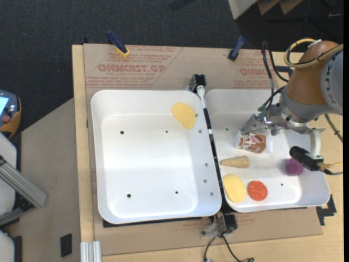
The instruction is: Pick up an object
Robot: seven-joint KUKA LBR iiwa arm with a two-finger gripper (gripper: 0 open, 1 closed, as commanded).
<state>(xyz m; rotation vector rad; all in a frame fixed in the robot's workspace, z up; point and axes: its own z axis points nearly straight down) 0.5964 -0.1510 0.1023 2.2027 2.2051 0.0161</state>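
Observation:
My gripper (pixel 255 125) hangs over the right bin (pixel 311 196), reaching in from the right. Its tip is directly above, and seems to touch, the top edge of a red-and-white patterned packet (pixel 252 142). Below the packet lies a tan cone (pixel 235 162). A yellow oval piece (pixel 234 188) and a red round piece (pixel 257 190) rest near the bin's front wall. A purple ball (pixel 294 167) sits to the right. In the left bin (pixel 109 146), another yellow oval piece (pixel 184 115) lies at the back right corner.
A black cable part (pixel 305 158) hangs from the arm just above the purple ball. The divider rims (pixel 210 146) of the two bins meet in the middle. Blue clamps (pixel 118 43) hold the cardboard base at the back.

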